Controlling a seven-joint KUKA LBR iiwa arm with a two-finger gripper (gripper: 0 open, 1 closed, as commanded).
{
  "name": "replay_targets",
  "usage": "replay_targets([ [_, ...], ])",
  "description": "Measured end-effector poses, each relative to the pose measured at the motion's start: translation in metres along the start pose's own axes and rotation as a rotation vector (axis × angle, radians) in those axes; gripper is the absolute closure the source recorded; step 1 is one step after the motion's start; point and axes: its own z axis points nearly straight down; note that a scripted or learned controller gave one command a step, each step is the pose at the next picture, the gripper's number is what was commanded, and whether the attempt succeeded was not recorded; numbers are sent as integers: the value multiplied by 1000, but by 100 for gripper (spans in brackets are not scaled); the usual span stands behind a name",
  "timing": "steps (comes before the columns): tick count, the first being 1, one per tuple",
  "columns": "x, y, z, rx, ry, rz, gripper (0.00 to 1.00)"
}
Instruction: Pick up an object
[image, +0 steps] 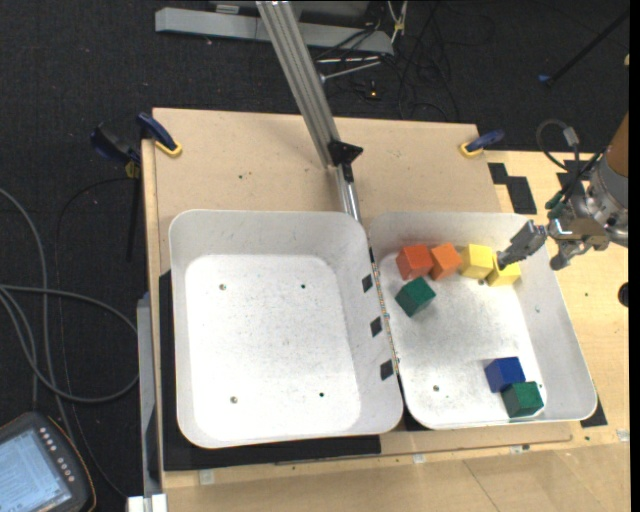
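Right, I have the gripper (541, 249) sitting over the far right rim of the right bin (560, 330), its two dark fingers spread apart with nothing between them. The left finger (522, 243) hangs just above the yellow block (504, 272); I cannot tell whether it touches. Just beside that one, toward the left, I see a second yellow block (480, 261), then an orange block (445, 261) and a darker orange block (414, 262), all four pressed into a row along the bin's far side. A green block (415, 297) lies just in front of the darker orange one. Near the bin's front right corner, well apart from the row, I see a blue block (504, 373) touching another green block (523, 399). Further out, the left bin (265, 325) sits alongside on the wooden bench (400, 155), and a slanted metal pole (305, 85) crosses the bench's far edge.
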Motion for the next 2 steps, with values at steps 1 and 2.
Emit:
replay_targets([
  [1, 0, 1, -3, -4, -1, -1, 0],
  [2, -1, 7, 43, 0, -1, 2, 0],
])
